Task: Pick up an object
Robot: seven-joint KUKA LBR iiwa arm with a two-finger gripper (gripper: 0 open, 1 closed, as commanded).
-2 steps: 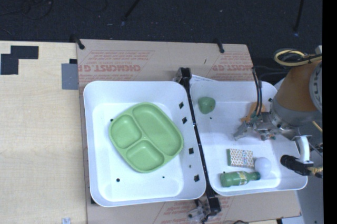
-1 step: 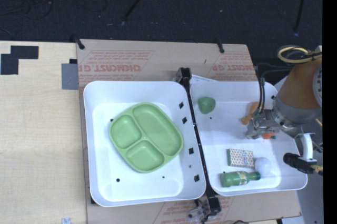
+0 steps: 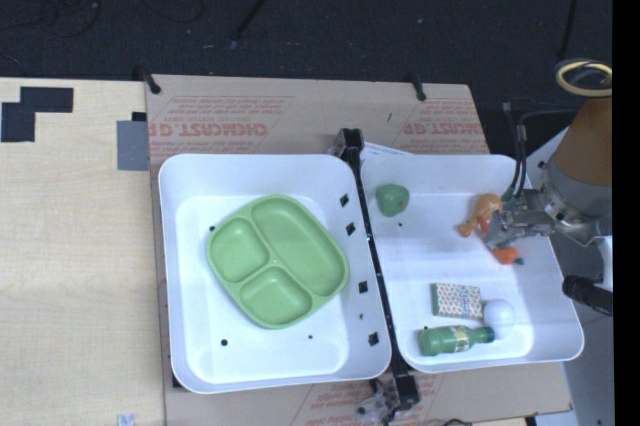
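My gripper [image 3: 507, 232] hangs low over the right bin's [image 3: 420, 182] far right side, below the orange-banded wrist. Just to its left, touching or nearly touching it, lies a small orange object [image 3: 482, 212]. A small red-orange piece [image 3: 509, 257] shows right under the gripper. Whether either is held is unclear. Further left in the same bin rests a green round object [image 3: 392, 200]. Toward the front lie a patterned square packet [image 3: 456, 299], a green bottle [image 3: 452, 339] on its side and a white ball [image 3: 498, 314].
The left bin [image 3: 185, 214] holds a green divided plate [image 3: 277, 260]. A black divider [image 3: 366, 254] runs between the two bins. Brown cardboard [image 3: 250, 114] lies under both, with a pale wooden bench [image 3: 70, 244] to the left.
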